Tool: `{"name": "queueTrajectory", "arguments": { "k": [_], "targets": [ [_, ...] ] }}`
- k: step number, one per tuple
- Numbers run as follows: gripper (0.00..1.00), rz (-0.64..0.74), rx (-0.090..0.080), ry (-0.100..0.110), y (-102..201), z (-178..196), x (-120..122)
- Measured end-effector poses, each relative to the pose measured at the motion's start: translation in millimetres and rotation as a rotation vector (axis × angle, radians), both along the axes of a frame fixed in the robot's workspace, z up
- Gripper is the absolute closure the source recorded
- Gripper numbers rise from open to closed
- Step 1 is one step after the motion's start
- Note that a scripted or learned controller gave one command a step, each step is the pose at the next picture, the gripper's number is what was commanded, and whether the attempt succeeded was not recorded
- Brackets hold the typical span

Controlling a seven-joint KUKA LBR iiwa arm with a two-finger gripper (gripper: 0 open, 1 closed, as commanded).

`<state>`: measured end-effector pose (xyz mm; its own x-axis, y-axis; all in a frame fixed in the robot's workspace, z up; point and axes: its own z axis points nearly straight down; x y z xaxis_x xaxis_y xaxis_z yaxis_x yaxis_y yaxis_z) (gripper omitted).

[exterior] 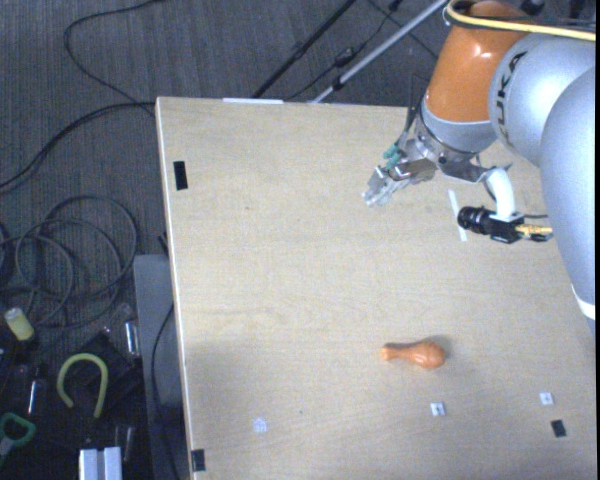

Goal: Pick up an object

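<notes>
i see gripper (pixel 379 190) well above-left of the orange object (pixel 416 354), jaw state unclear, nothing visibly held. risk: rounded shape rolls off an off-centre pinch.

Black cables (pixel 70 238) coiled on floor; green hook (pixel 80 378) beside bench (pixel 280 268)

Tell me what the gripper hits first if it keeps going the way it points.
Probably the bare board: the gripper points down and to the view's left, nothing lies there, and the orange object sits well aside. Depth is unclear.
</notes>
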<state>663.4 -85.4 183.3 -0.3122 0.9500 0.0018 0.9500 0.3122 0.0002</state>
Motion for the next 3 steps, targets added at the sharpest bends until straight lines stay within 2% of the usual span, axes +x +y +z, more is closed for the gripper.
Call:
{"name": "queueTrajectory", "arguments": {
  "k": [1,2,3],
  "targets": [
    [1.0,0.14,-0.002,0.001,-42.3,-100.4,-23.3],
    [0.0,0.14,-0.001,0.0,-41.9,-100.1,-23.0],
    [1.0,0.139,0.002,-0.001,-40.9,-91.3,-22.8]
  ]
}}
